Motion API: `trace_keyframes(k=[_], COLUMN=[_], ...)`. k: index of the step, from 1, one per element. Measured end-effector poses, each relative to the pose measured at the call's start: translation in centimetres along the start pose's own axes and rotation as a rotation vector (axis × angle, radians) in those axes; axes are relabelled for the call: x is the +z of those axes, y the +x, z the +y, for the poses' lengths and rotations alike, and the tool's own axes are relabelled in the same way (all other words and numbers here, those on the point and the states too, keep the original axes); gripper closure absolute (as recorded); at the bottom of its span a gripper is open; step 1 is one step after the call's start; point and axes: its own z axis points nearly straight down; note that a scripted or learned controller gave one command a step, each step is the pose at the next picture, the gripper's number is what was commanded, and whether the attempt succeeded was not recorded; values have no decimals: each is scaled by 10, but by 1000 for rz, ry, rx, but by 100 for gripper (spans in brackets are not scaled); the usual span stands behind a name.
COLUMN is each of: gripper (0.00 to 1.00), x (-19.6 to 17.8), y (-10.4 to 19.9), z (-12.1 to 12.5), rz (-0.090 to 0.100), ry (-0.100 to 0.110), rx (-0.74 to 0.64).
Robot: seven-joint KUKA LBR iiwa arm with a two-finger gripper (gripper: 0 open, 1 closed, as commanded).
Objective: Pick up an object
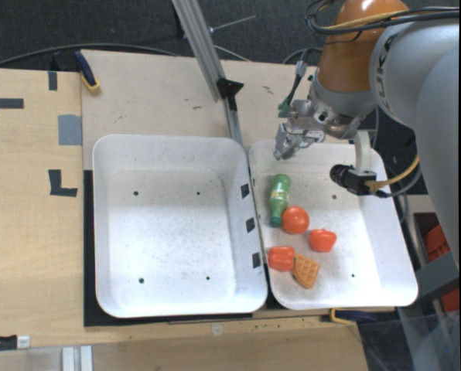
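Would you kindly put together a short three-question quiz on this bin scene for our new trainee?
1. True or false: all the objects lie in the right bin.
2. Which object lies nearest the gripper?
A. the waffle piece
B. the green bottle
C. the red ball
3. Fill in: the red ball touches the lower end of the green ______.

Key
1. True. The bottle, the ball, the two small red pieces and the waffle piece all lie there.
2. B. The bottle lies just below the gripper, which hangs over the bin's upper left corner.
3. bottle.
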Motion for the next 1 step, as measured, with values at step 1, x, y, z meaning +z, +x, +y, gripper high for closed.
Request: trace_keyframes(k=[1], gripper=[100], x=[-8], y=[58], z=[-3], rz=[1], ry=[-2], rx=[-2])
